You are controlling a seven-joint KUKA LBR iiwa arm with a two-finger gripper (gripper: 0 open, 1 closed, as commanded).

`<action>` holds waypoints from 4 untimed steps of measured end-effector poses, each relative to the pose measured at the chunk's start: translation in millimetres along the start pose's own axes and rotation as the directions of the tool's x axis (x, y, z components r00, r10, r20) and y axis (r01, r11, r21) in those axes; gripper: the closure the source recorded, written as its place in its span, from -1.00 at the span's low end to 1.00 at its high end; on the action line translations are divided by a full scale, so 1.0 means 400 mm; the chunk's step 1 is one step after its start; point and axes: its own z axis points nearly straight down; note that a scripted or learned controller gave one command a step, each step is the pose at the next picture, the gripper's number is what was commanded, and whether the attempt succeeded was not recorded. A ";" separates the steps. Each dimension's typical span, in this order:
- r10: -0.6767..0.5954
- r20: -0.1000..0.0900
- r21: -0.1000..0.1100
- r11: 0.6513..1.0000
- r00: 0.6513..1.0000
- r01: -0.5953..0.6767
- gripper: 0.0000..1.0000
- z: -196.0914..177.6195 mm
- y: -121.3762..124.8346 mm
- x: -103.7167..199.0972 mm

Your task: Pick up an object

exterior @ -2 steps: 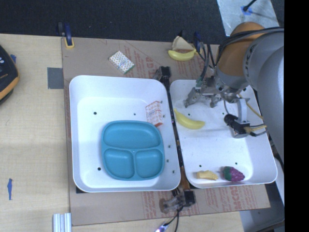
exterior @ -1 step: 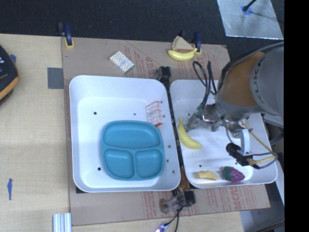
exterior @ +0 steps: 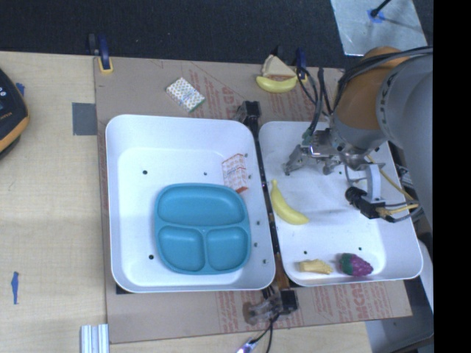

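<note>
My gripper (exterior: 307, 168) hovers over the back part of the right bin (exterior: 397, 259), its fingers spread open with nothing between them. A yellow banana (exterior: 286, 207) lies in that bin near its left wall, a little in front and to the left of the gripper. At the bin's front edge sit a small yellow piece (exterior: 315, 268) and a purple and green toy (exterior: 355, 265). The left bin (exterior: 129, 160) holds a blue divided plate (exterior: 202, 226) and a red and white packet (exterior: 235, 172).
On the brown board behind the bins lie another banana with a pale wedge (exterior: 277, 77) and a small patterned packet (exterior: 185, 93). A black and yellow device (exterior: 9, 112) sits at the far left edge. Clamps stand between the bins at back and front.
</note>
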 end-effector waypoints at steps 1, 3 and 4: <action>0.003 0.001 -0.001 1.000 1.000 -0.003 -1.00 -0.088 0.043 -0.238; -0.002 0.001 0.002 1.000 1.000 0.002 1.00 -0.116 -0.083 -0.257; -0.002 0.001 0.002 1.000 1.000 0.002 -1.00 -0.115 -0.083 -0.256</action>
